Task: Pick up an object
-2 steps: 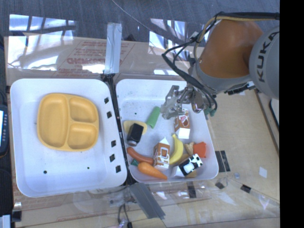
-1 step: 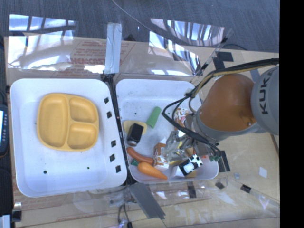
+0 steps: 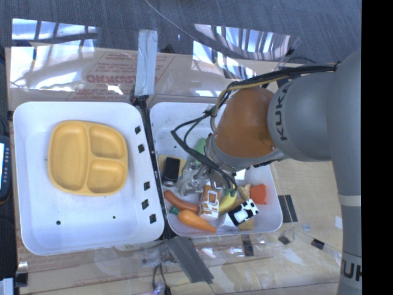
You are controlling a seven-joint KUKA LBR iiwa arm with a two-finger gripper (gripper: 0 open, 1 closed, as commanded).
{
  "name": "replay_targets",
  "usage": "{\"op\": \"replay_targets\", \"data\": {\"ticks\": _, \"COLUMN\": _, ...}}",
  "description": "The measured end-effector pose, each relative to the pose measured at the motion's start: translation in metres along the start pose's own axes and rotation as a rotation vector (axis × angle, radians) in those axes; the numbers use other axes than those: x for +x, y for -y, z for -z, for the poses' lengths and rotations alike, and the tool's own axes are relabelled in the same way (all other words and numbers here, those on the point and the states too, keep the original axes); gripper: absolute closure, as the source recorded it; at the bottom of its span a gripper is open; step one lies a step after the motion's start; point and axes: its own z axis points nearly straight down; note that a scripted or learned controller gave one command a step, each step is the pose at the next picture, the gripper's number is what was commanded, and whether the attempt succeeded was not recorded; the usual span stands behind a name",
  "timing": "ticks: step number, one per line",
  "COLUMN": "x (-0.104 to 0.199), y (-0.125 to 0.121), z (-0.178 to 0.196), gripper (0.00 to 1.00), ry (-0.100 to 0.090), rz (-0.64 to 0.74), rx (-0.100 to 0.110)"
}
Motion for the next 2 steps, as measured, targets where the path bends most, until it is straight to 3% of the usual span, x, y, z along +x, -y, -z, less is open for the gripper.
{"op": "replay_targets", "data": {"ticks": 1, "x": 0.004, "y": 0.051, "z": 0.002, "gripper": 1.0, "ry": 0.003, "rz": 0.335, "rx": 0.0}}
{"op": "replay_targets", "data": {"ticks": 2, "x": 0.018, "y": 0.04, "z": 0.001, "gripper": 1.0, "ry": 0.001, "rz": 0.701, "rx": -0.003}}
